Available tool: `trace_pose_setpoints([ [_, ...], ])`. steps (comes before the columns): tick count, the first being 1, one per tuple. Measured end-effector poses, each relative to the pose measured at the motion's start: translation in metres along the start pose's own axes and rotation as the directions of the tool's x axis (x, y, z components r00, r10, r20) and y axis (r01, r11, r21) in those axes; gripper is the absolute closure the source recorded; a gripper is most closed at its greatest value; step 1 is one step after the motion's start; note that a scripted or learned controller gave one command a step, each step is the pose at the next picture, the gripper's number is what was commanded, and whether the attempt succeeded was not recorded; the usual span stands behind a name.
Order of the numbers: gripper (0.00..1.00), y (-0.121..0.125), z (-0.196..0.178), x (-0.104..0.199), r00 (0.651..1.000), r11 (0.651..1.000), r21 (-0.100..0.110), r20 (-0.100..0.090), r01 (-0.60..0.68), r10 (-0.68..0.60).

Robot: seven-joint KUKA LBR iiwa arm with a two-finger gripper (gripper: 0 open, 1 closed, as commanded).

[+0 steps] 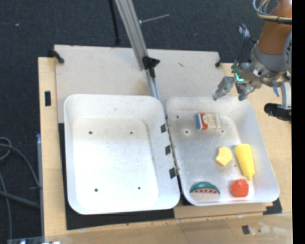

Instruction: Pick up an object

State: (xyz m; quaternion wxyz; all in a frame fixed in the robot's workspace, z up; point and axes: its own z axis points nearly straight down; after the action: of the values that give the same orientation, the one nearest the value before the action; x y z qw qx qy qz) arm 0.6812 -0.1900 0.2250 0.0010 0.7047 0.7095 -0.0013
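Hovering gripper [231, 89] above smooth white bin [259, 131]

Single fixed camera above bench [48, 151], looking down at slant, both bins in frame

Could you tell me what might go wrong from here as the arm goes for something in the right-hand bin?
1. The yellow corn cob and the yellow chunk lie almost touching, so closing on one may nudge the other away.
2. The watermelon slice and the red tomato sit close to the front wall of the right bin, which may block a finger.
3. The gripper, fingers spread, hangs over the bin's far rim; descending straight could strike it.
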Motion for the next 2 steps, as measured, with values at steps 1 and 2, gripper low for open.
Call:
trace_pose_setpoints([
  [1, 0.00, 0.000, 0.000, 0.000, 1.000, 1.000, 0.001, 0.000, 0.003, -0.003],
  [2, 0.00, -0.002, 0.050, -0.011, 1.000, 1.000, 0.002, -0.001, -0.008, 0.008],
])
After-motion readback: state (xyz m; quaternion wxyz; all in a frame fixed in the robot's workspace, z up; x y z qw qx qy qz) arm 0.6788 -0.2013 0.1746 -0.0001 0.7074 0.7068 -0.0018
